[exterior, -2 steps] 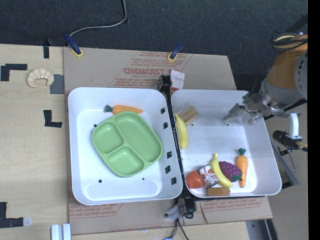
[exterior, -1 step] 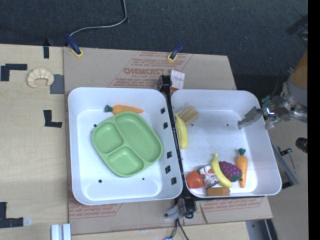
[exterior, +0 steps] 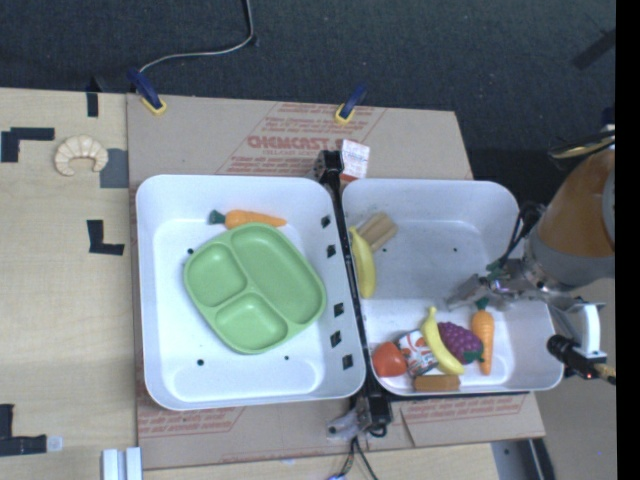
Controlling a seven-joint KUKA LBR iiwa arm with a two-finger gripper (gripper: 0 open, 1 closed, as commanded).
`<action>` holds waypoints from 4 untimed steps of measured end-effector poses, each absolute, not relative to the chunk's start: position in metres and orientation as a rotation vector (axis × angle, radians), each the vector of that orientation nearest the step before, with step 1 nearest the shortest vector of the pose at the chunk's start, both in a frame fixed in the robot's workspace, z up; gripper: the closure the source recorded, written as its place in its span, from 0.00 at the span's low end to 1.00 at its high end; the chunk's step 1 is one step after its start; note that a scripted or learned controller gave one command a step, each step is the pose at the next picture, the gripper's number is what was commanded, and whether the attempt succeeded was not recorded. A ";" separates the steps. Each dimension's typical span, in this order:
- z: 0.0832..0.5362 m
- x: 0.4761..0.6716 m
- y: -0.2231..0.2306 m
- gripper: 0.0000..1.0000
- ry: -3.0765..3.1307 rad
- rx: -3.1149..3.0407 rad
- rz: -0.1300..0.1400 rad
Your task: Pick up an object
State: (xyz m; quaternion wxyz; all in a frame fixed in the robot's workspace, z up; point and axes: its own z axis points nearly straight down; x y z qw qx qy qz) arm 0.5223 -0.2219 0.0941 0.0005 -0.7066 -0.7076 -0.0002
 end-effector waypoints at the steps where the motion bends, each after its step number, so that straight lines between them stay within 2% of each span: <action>1: 0.087 0.485 -0.216 0.00 -2.227 -2.226 -0.003; 2: 0.096 0.486 -0.217 1.00 -2.228 -2.228 -0.003; 3: 0.086 0.573 -0.151 1.00 -2.227 -2.221 -0.007; 4: 0.185 0.580 -0.087 1.00 -2.225 -2.219 -0.001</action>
